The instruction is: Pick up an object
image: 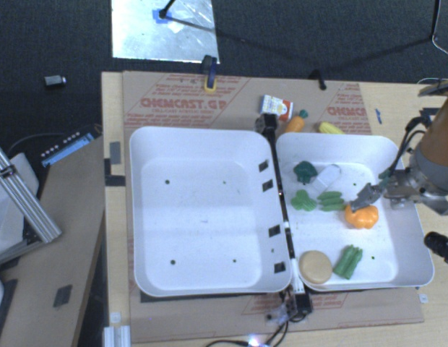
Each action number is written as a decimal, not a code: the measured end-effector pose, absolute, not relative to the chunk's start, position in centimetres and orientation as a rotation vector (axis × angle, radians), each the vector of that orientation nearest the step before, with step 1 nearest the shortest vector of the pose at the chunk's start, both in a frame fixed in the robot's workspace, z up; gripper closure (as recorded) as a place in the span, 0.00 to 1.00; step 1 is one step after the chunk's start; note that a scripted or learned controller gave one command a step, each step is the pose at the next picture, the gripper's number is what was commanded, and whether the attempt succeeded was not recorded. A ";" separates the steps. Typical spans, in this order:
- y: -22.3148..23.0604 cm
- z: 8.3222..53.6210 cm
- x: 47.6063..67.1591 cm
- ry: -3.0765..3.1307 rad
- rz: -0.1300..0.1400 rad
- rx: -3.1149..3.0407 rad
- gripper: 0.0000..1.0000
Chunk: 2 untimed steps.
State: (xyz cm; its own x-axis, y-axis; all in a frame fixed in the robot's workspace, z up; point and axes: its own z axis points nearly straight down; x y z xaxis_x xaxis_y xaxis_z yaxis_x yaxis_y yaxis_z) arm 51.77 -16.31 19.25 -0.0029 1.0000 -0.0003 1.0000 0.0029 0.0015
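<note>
Reaching into the right bin, gripper low over an orange toy.

Fingers slightly parted at the tip, nothing visibly between them, so no grasp to report yet. Orange toy directly under and just beside the fingertips, touching or nearly so; hard to tell which from this slant. Green pieces just beyond the tip toward the divider, a dark green lump further off the same way, a clear bit near it. A tan disc and a green bundle below the hand, nearer the front rim. Left bin well apart from the hand. Judged stage: approach made, aimed at the orange toy; closing, holding and lifting not yet done.
</note>
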 end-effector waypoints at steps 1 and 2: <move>-11.8 8.1 58.2 2.228 0.006 2.211 0.00; -12.0 10.0 58.5 2.220 0.018 2.208 1.00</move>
